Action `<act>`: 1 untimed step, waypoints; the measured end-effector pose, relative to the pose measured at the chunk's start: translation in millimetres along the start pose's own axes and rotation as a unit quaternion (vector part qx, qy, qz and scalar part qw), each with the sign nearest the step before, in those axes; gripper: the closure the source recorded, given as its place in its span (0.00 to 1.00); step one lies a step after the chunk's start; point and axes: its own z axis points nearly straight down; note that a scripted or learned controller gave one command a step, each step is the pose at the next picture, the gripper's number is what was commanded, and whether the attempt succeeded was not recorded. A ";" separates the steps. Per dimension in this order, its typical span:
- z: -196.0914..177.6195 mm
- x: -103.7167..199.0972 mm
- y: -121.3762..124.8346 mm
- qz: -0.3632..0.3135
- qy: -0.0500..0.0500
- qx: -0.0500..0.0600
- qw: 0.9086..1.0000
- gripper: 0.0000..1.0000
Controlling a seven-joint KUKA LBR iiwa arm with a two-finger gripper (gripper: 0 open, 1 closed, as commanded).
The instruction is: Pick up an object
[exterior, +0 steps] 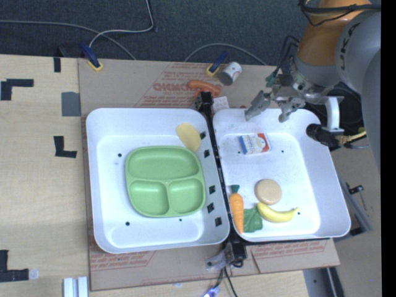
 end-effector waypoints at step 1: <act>65.5 -24.8 -6.6 0.001 0.000 0.001 1.000 0.00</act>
